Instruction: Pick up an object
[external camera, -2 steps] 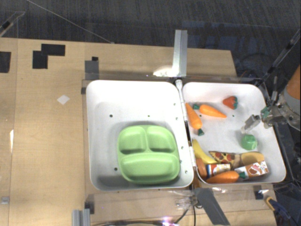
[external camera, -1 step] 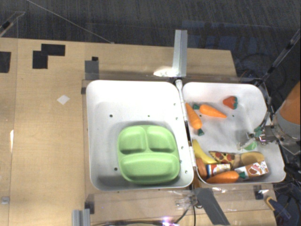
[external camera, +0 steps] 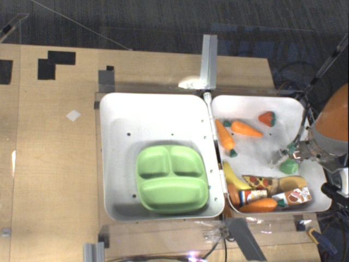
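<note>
The right bin [external camera: 256, 103] holds toy food. Two orange carrots lie near its left side, one [external camera: 225, 136] along the divider and one [external camera: 246, 128] pointing right. A red strawberry [external camera: 266, 118] sits toward the back right. A yellow banana [external camera: 233, 176], a pizza slice [external camera: 260, 181], a small bottle [external camera: 291, 197] and another carrot [external camera: 258, 204] crowd the front. My gripper [external camera: 290, 154] hangs low at the bin's right side, just above a round green piece [external camera: 289, 167]. I see nothing held in it.
In the left bin [external camera: 117, 146] a green divided plate [external camera: 172, 177] rests toward the front. The arm's orange band [external camera: 334, 119] overhangs the right bin's right wall. A metal post [external camera: 209, 64] stands behind the divider between the bins.
</note>
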Robot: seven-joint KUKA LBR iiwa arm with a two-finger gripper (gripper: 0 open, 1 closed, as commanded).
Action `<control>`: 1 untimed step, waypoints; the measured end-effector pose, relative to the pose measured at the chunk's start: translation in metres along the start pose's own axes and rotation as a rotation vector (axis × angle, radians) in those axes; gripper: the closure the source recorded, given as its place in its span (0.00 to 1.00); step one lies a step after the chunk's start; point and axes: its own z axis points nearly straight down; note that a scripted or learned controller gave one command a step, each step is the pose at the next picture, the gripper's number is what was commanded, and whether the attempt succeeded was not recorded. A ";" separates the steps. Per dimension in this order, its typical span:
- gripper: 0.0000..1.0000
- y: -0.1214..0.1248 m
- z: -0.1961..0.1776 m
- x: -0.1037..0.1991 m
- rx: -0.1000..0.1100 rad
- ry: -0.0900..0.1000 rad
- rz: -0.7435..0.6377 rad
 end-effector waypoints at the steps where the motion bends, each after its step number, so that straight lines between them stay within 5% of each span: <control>1: 1.00 0.003 -0.012 0.002 -0.005 0.001 -0.002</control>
